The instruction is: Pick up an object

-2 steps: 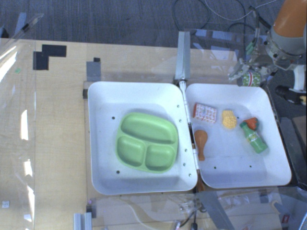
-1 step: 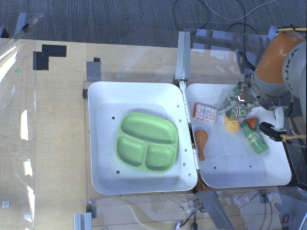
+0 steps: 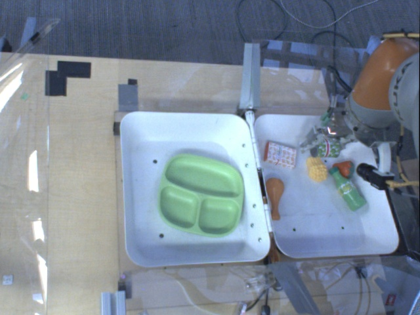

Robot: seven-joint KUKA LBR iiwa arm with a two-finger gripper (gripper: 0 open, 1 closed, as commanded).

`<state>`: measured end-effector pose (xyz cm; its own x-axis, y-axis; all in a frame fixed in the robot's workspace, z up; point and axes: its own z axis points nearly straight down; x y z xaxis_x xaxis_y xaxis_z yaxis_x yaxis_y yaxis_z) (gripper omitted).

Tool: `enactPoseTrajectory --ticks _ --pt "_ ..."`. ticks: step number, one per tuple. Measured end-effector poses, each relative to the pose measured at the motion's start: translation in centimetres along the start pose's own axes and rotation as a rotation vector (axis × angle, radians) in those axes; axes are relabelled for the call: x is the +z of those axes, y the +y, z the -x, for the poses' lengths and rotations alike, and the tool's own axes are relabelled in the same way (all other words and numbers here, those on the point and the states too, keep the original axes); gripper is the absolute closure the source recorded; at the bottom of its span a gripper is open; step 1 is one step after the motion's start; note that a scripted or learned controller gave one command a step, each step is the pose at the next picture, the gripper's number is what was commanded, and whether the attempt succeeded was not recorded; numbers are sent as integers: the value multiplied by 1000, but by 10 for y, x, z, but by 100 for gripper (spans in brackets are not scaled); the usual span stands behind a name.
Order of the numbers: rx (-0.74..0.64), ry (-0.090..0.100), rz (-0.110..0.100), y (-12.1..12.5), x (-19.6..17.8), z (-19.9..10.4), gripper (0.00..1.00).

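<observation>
The right bin (image 3: 367, 238) holds several small items. A red-and-white patterned box (image 3: 280, 154) lies near its left wall, with a brown drumstick-shaped piece (image 3: 274, 197) below it. A yellow corn piece (image 3: 317, 170) sits mid-bin, beside a small red item (image 3: 342, 169) and a green bottle (image 3: 348, 191) lying on its side. A green-and-white item (image 3: 327, 149) rests toward the back. My gripper (image 3: 328, 132) hangs over the bin's back right part, directly above that green-and-white item and partly hiding it.
The left bin (image 3: 138, 176) holds a green divided plate (image 3: 200, 194). The grey arm with its orange band (image 3: 384, 71) enters from the upper right. A metal divider rail (image 3: 250, 77) runs behind the bins, and cables lie on the floor beyond.
</observation>
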<state>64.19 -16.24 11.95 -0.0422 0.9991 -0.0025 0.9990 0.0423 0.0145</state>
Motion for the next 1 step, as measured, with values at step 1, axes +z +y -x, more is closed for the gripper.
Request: enactPoseTrajectory --ticks 1 --pt "-35 1 -3 27 -101 -49 100"
